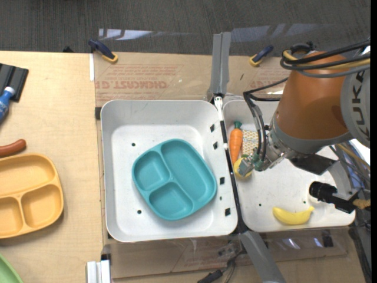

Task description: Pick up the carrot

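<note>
My gripper hangs low in the right bin, just beside the carrot, which lies against that bin's left wall. My wrist hides the grip, so I cannot tell whether I hold anything. A banana lies nearer the front.

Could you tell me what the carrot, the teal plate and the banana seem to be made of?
The carrot looks like moulded plastic: even orange with a smooth green top, likely a toy. The teal plate, with three compartments, seems to be matte plastic, one flat colour with soft rounded ridges. The banana also looks like a plastic toy, uniformly yellow and smooth, though rubber or foam cannot be ruled out.
</note>
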Robot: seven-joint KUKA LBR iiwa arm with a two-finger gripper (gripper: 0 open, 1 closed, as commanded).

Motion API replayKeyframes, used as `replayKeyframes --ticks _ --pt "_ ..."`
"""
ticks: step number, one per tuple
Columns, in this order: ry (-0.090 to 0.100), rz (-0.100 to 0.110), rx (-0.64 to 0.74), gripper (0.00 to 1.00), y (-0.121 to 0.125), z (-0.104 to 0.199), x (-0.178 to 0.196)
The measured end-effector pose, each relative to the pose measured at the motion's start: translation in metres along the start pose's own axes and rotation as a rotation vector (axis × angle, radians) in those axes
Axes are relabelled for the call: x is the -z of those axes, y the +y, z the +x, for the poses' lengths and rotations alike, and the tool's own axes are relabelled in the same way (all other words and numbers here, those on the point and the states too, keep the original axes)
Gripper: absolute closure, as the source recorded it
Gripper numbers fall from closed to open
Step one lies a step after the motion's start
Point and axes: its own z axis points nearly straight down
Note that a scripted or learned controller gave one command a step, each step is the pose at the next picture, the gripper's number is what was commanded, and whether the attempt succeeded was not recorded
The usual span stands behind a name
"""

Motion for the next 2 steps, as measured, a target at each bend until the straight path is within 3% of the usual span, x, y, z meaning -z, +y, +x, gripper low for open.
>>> replayKeyframes --ticks 1,2 --pt "-0.004 -0.004 0.467 1.00 -0.005 -0.044 0.061" --pt "-0.001 -0.002 0.933 1.00 0.006 -0.055 -0.012"
